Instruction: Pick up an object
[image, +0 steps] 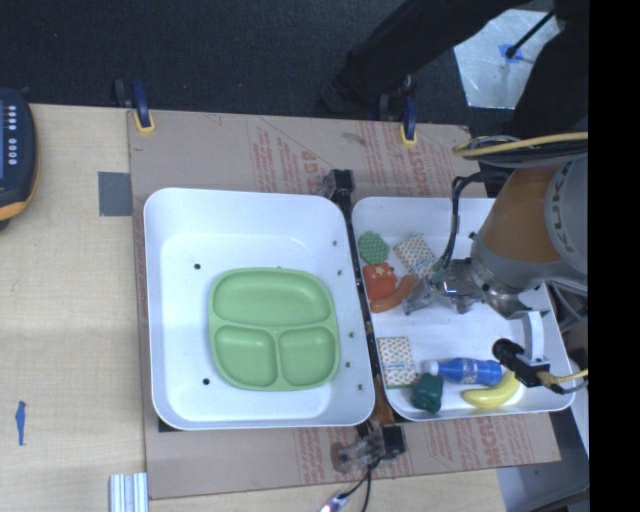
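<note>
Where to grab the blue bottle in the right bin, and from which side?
Probably the blue bottle's mid-body, from above, fingers closing across its narrow width. It lies flat, long axis left-right; the banana sits close beside its right end, the dark green block near its left end.

Grey arm (560, 225) with orange band, black cable, small metallic pincer (418, 298)
</note>
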